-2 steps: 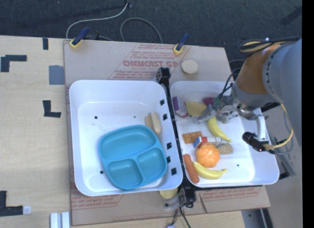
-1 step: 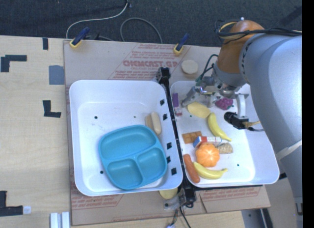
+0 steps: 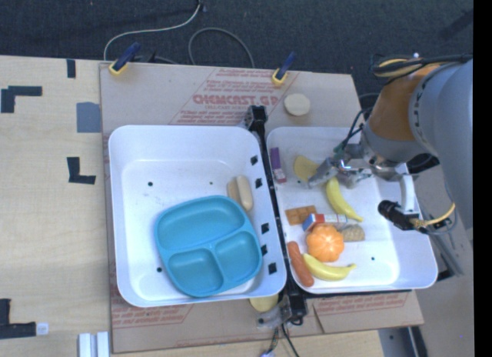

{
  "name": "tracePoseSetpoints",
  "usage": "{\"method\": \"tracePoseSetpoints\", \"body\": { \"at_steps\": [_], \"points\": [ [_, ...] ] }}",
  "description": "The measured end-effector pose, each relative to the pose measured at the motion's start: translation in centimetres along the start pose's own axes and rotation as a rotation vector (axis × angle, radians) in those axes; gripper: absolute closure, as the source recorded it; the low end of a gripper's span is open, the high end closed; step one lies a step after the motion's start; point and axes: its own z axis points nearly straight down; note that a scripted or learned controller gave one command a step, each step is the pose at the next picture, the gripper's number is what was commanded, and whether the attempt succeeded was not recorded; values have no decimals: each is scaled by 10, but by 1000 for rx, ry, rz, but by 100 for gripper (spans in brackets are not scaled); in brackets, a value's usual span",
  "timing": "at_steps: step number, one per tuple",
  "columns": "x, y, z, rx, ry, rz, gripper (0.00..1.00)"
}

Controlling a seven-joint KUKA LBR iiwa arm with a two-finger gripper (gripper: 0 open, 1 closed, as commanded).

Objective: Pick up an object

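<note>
In the camera view we see the grey arm (image 3: pixel 430 117) reach in from the right, its orange band above the wrist, bent down over the right bin (image 3: pixel 400 271). Its end effector (image 3: pixel 327 175) sits low near the bin's upper middle, just above a banana (image 3: pixel 340 200) and just beside a yellow wedge (image 3: pixel 305 168); we cannot tell how it is set, nor whether it grips anything. Lower in that bin lie an orange (image 3: pixel 325 243), a second banana (image 3: pixel 329 269) and a red sausage (image 3: pixel 300 263). The left bin (image 3: pixel 131 163) holds a blue divided tray (image 3: pixel 207 245) and a tan bread roll (image 3: pixel 241 191).
</note>
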Motion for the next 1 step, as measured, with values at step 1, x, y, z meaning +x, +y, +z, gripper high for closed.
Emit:
{"method": "tracePoseSetpoints", "body": {
  "at_steps": [1],
  "points": [
    [0,2,-10,-2,-4,-2,100]
  ]
}}
